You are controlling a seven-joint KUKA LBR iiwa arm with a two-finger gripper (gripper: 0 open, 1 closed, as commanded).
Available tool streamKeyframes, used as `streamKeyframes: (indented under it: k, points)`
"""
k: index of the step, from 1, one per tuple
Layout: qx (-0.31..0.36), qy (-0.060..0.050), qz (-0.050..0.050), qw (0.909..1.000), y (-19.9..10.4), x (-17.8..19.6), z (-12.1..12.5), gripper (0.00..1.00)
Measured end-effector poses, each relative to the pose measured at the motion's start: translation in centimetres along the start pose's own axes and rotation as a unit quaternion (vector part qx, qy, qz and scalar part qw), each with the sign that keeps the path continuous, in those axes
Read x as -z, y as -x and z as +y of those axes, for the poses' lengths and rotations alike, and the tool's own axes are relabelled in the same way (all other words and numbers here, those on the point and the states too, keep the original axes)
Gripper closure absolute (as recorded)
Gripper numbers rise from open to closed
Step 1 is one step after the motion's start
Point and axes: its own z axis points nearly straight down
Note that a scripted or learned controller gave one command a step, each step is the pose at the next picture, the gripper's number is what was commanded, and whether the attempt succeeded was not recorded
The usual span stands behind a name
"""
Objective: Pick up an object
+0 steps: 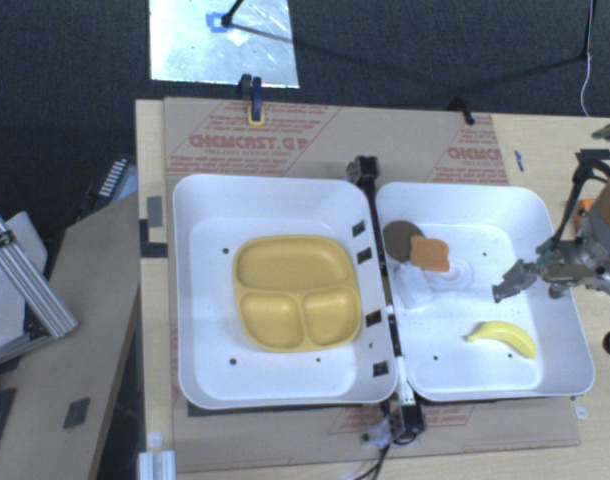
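In the right bin point(515, 213) lie a yellow banana point(503, 338) near the front, an orange toast-like piece point(430, 254) at the back left resting against a brown disc point(400, 235), and a clear plastic item point(440, 280) that is hard to make out in the middle. My gripper point(509, 287) reaches in from the right edge, hanging above the bin's right half, a little behind and to the right of the banana. Nothing shows between its fingers.
The left bin point(200, 218) holds a yellow divided plate point(290, 293). A black hinge strip point(375, 268) runs between the two bins. Cardboard point(285, 138) lies under both bins, with a shiny metal sheet point(223, 28) on the floor behind.
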Motion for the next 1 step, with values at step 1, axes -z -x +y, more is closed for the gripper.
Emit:
streamKeyframes:
  k: [1]
  points:
    - [0.001, 0.003, -0.001, 1.0000, 0.00, 0.25, 0.16, 0.00]
